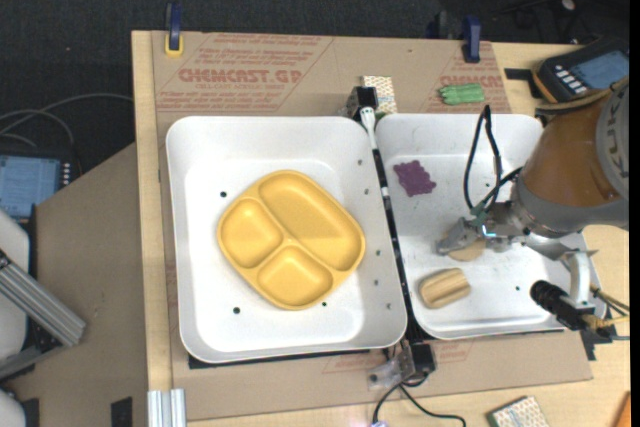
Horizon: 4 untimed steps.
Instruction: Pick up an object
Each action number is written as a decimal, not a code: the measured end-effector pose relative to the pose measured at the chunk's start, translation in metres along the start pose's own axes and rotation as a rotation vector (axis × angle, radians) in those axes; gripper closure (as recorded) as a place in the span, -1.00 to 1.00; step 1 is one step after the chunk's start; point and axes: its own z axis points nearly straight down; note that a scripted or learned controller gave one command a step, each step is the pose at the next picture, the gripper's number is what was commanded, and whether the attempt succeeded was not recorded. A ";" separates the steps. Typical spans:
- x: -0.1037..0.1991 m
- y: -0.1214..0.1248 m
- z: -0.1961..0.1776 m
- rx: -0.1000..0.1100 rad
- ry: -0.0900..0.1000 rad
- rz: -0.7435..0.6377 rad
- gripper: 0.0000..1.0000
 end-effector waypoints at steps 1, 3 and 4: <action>0.020 0.035 -0.005 -0.010 -0.005 -0.001 -1.00; 0.019 0.033 -0.014 -0.011 -0.006 0.003 -1.00; 0.033 0.072 -0.004 -0.010 -0.005 0.000 -1.00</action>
